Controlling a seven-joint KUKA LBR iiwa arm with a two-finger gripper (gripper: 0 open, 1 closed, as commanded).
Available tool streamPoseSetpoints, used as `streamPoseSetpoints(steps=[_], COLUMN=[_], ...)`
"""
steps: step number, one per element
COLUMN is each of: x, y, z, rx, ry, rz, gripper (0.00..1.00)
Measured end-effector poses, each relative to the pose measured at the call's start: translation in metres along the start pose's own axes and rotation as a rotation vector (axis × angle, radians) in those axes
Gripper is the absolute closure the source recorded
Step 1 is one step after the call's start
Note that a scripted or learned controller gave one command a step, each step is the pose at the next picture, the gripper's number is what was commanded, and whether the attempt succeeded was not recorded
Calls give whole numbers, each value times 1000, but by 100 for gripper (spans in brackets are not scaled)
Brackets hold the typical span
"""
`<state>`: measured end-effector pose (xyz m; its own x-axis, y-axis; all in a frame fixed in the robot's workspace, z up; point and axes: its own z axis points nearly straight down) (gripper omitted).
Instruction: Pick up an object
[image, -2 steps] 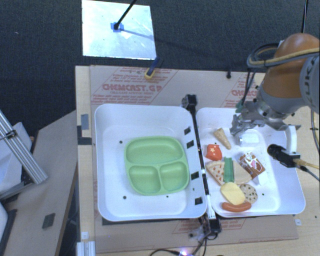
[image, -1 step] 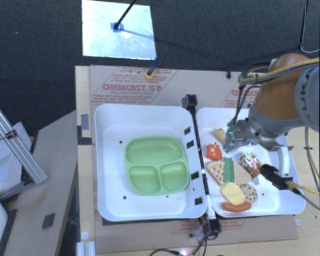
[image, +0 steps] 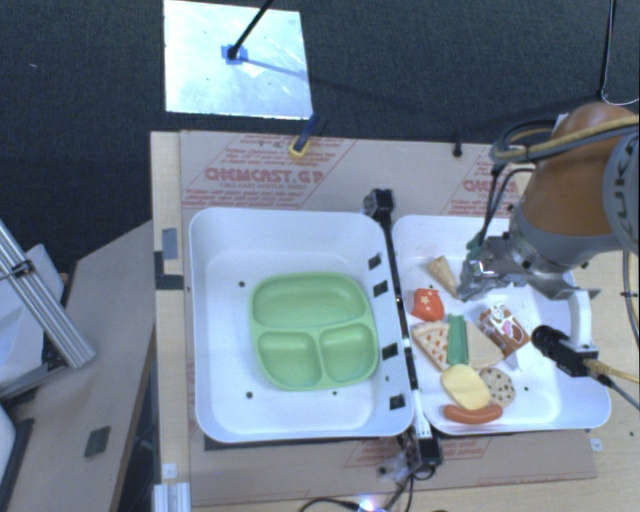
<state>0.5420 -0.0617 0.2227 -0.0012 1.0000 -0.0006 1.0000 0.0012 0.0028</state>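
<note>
A grey robot arm (image: 575, 195) with an orange band reaches in from the right over the right bin (image: 560, 402), one of two shallow white bins set side by side on a bench. Its gripper (image: 483, 278) hangs low over the far part of that bin, and whether it is open or closed cannot be told from this angle. Nothing can be seen held in it.

The pick candidates are all toy foods in the right bin. A tan wedge (image: 442, 272) lies just left of the gripper, near the bin's inner wall. A red pepper piece (image: 428, 304) sits in front of the wedge, with a pizza slice (image: 432, 344) nearer still. A green stick (image: 457, 340) lies along the pizza slice's right side. A small printed packet (image: 503, 330) rests just in front of the gripper, a little to its right. Three more pieces are grouped at the near end: a yellow piece (image: 466, 384), a round cookie (image: 496, 385) beside it and a sausage (image: 472, 412) close to the front rim.

The left bin (image: 215, 300) holds a single item, a green divided plate (image: 310, 330) lying flat near its middle. Both bins rest on a cardboard sheet (image: 265, 170) printed in red.
</note>
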Motion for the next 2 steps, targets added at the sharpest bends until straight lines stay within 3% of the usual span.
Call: streamPoseSetpoints(steps=[1,2], x=[11,3], y=[4,5], z=[-12,8], rx=[1,3], ry=[1,0], rz=[-5,1], gripper=[100,100])
